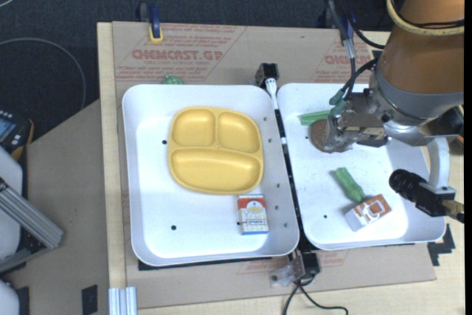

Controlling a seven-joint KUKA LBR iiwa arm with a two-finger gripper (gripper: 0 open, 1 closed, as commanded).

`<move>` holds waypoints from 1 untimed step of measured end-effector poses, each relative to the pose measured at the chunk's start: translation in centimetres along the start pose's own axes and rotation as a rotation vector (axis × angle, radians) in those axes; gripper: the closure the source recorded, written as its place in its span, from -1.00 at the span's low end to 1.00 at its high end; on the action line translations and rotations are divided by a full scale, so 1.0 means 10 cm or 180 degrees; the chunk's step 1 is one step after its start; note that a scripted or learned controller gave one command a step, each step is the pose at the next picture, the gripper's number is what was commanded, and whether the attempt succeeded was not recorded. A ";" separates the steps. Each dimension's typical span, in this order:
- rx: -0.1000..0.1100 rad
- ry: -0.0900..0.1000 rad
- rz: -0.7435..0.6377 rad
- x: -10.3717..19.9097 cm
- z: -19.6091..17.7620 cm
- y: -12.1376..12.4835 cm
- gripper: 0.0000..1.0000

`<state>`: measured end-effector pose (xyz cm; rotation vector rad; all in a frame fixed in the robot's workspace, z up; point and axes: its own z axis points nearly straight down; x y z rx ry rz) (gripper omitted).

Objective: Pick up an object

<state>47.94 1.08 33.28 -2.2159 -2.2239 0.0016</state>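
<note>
My gripper is low over the upper left part of the right bin. A brown round object lies right against it on its left side, partly covered by the gripper body. A green stick-like piece pokes out just above the brown object. Further down the same bin lie a short green block and a small orange and white box. The left bin bears a yellow divided plate and a small red and white box.
The two bins meet along a dark seam in the middle. My arm's orange band looms over the right bin's top right. A black part juts over its right rim. Clamps grip the bench's far edge.
</note>
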 end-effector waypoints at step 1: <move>-0.0054 0.0009 -0.0011 0.48 -1.10 0.01 1.00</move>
